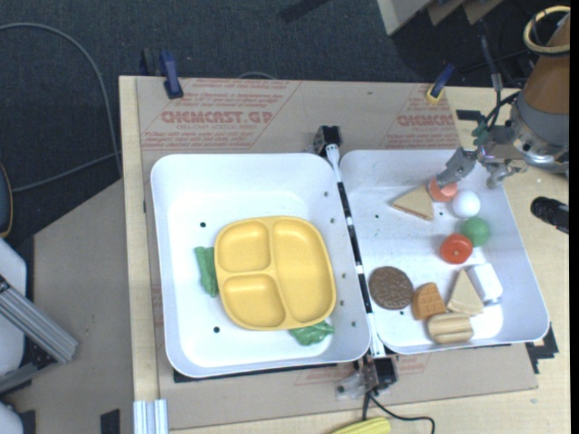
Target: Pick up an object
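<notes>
The yellow divided plate (274,272) in the left bin (172,242) is taken as the landmark. Just nearer than it, a green leafy piece (312,334) is seen, partly tucked under the plate's near rim; a second green piece (206,269) is half hidden under its left edge. To the plate's right, across the divider, the right bin (525,278) is found. There, nearest, a tan bread-like roll (450,329) is set, with a brown cracker (427,300), a dark round cookie (391,287), a pale wedge (467,294) and a white block (485,281) crowded close together, some overlapping. Farther from the plate, a red ball (455,249), a green ball (476,231) and a white ball (466,204) are lined up, with a tan triangular slice (414,205) beside them. Farthest, the gripper (450,177) is lowered over a small reddish object (442,189), which is largely covered; whether the fingers are open or closed cannot be told. The arm is cut off at the right edge.
</notes>
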